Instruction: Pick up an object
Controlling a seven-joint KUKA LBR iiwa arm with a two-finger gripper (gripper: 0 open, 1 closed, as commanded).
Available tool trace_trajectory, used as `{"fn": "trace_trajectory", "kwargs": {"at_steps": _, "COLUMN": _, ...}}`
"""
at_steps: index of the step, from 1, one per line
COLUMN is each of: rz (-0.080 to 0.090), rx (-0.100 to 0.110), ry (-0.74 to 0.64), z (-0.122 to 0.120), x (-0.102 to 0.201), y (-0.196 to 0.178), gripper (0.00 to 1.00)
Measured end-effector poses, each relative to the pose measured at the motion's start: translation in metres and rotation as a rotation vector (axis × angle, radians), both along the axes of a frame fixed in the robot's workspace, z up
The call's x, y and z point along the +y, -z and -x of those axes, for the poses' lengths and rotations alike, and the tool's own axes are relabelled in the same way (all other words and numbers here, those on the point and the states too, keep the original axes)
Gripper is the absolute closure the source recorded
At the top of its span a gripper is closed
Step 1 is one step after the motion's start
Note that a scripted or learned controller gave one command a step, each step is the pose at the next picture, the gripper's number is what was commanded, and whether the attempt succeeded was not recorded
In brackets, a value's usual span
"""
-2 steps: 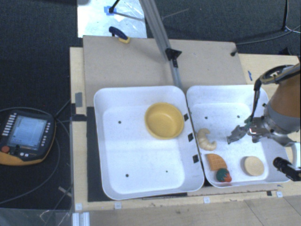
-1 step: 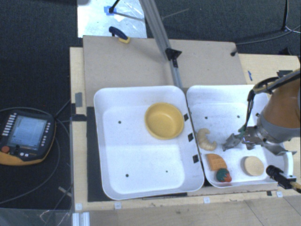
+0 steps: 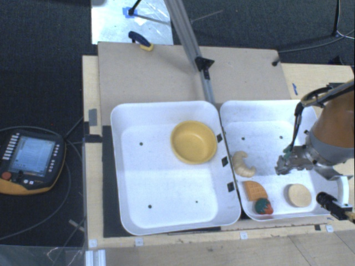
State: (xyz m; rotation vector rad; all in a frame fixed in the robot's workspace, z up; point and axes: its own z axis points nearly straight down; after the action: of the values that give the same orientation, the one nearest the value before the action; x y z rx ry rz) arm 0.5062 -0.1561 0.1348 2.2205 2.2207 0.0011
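Note:
The right bin (image 3: 260, 112) holds a pale curved piece (image 3: 242, 163), an orange block (image 3: 255, 190), a small teal and red object (image 3: 263, 206) and a round beige disc (image 3: 299, 195). A yellow bowl (image 3: 193, 142) sits in the left bin (image 3: 133, 148), near its upper right corner. My gripper (image 3: 287, 164) reaches in from the right and hangs over the right bin, above the disc and right of the curved piece. Nothing shows between its fingers.
A slanted metal pole (image 3: 186, 29) crosses the cardboard backboard (image 3: 166, 71) above the bins. A teach pendant (image 3: 28, 159) lies on the floor at left. Black cables (image 3: 302, 101) loop off the arm over the right bin's far right side.

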Motion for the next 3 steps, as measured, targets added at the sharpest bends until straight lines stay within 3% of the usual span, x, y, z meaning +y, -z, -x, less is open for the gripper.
{"fn": "trace_trajectory", "kwargs": {"at_steps": 2, "rz": 0.001, "rx": -0.003, "ry": -0.001, "z": -0.005, "x": -0.003, "y": -0.104, "gripper": 1.00}}
{"fn": "trace_trajectory", "kwargs": {"at_steps": 3, "rz": -0.001, "rx": 0.000, "ry": -0.004, "z": -0.010, "x": 0.049, "y": -0.097, "gripper": 1.00}}
